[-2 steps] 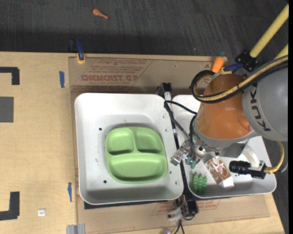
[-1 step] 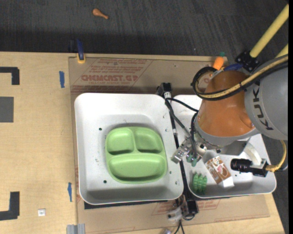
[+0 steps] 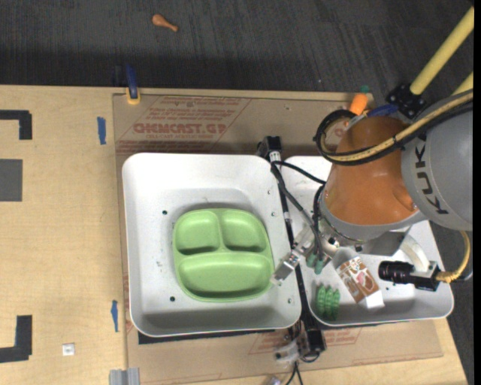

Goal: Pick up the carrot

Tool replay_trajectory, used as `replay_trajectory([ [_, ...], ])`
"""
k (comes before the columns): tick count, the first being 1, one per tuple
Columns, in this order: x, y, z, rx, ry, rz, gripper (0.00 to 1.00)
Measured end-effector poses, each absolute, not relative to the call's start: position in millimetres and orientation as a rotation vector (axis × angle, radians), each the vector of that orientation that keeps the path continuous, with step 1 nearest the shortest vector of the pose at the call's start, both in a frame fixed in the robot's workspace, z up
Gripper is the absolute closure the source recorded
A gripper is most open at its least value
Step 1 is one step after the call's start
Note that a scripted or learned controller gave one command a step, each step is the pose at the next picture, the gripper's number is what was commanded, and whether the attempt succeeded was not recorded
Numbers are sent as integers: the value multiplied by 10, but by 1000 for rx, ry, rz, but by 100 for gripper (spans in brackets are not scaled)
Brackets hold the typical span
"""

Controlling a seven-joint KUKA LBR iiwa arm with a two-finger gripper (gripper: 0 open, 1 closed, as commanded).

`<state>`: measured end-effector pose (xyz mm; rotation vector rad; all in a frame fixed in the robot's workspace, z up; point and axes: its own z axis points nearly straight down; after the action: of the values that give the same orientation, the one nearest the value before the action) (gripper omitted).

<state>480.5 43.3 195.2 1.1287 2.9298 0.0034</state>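
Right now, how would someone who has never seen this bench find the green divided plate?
Look at the left white bin, the one away from the grey and orange arm. The green divided plate lies flat in its middle, with three compartments; the right bin's small green block is darker and ridged.

Grey KUKA arm (image 3: 443,169) with orange wrist band (image 3: 372,177), black lettering, looped black and yellow cables (image 3: 353,150).

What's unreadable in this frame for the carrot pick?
- Gripper fingers: under the orange wrist band in the camera view; open or shut not visible.
- Right bin: much of its floor covered by the arm, so a carrot there cannot be confirmed.
- Small orange item beyond the bench: too small to identify.
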Motion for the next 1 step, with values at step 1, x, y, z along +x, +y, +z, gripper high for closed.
replay_trajectory([
  [1,4795,-472,1867,1049,2961,0,0],
])
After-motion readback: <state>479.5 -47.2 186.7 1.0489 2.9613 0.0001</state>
